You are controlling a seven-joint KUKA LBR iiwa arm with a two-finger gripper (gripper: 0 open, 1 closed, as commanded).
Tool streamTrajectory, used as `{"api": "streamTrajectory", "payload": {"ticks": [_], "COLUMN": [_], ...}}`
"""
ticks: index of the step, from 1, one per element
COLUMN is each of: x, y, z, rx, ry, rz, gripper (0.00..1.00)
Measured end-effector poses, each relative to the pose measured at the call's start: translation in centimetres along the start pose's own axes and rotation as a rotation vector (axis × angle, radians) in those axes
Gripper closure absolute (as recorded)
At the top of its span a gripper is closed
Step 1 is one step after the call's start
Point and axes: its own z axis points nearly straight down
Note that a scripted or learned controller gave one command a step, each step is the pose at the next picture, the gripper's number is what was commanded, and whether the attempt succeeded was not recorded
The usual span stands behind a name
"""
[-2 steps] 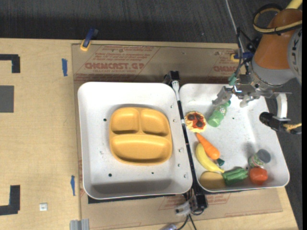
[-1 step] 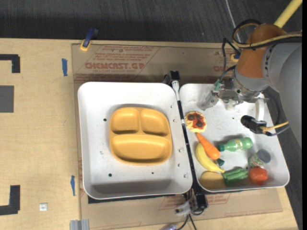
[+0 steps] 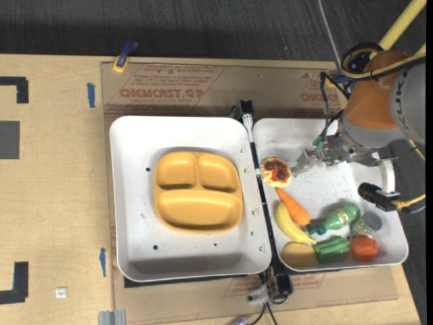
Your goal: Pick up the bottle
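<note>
The bottle (image 3: pixel 336 220) is green with a darker cap end and lies on its side in the right bin (image 3: pixel 385 259), near the front. It rests among toy foods, its cap end against a banana (image 3: pixel 291 226). My gripper (image 3: pixel 310 158) hangs over the back half of the same bin, just right of a red and yellow toy (image 3: pixel 276 171). It is well behind the bottle and apart from it, with nothing visibly held.
Around the bottle lie a carrot (image 3: pixel 293 207), a green vegetable (image 3: pixel 331 248), a tomato (image 3: pixel 365 248) and a tan toy (image 3: pixel 298 253). The left bin (image 3: pixel 128 202) holds a yellow divided plate (image 3: pixel 198 189). Cables and the arm's wrist crowd the right bin's far right side.
</note>
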Motion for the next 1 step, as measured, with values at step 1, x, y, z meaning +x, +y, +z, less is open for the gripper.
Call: {"api": "streamTrajectory", "payload": {"ticks": [1], "x": [-4.77], "y": [-6.69], "z": [-1.34], "rx": [0.0], "ry": [0.0], "rz": [-0.273], "gripper": [0.0]}}
